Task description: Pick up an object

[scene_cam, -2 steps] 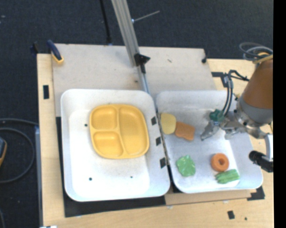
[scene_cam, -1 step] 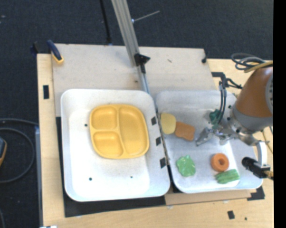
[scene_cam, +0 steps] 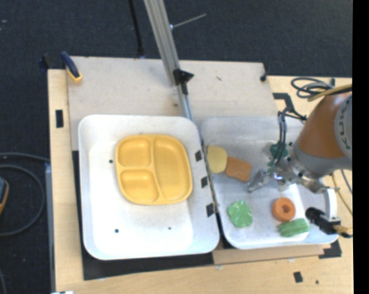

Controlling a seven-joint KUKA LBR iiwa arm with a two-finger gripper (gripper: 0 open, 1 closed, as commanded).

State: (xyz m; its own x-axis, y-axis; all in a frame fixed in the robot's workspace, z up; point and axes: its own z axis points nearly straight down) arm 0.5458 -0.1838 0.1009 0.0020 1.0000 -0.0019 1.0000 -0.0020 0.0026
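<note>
Claw sits low in right bin, just right of the brown block; can't tell its grip state. Nearby: yellow piece, green leaf, orange ring, green piece. Yellow divided plate in left bin.

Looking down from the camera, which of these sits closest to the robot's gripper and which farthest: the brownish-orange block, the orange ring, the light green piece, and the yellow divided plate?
From the gripper:
1. Brownish-orange block, just to its left in the right bin.
2. Orange ring and light green piece, both below it; too close to call.
3. Yellow divided plate, far left in the other bin.
</note>
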